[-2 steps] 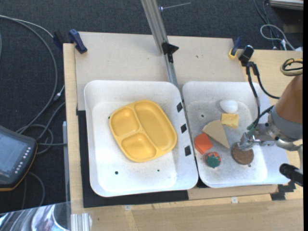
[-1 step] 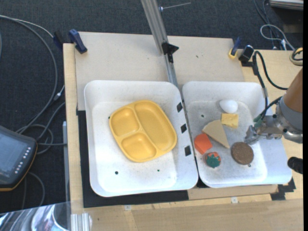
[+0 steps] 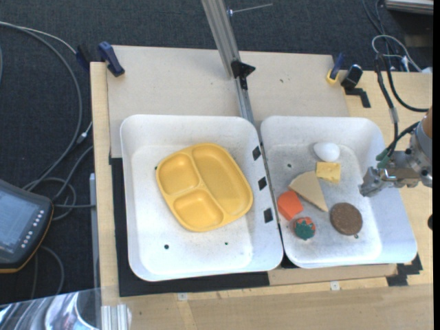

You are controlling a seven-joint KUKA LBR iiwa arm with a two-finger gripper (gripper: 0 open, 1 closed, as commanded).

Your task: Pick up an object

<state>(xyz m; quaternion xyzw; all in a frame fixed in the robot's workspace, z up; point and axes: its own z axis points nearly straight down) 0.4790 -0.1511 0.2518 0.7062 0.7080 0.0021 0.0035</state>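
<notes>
Bench: 2 bins (image 3: 137, 205), 1 tray (image 3: 203, 185), 6 items (image 3: 309, 192)

Bright, even overhead light — soft shadows, mild glare on white bins (image 3: 137, 184)

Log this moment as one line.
gripper: over right bin edge | held: nothing seen | nearest: brown disc | yellow tray: left bin

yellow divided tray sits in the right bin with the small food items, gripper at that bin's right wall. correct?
Not quite. The camera view shows the yellow divided tray alone in the left bin; the small food items lie in the right bin, where the gripper sits at the right wall.
</notes>
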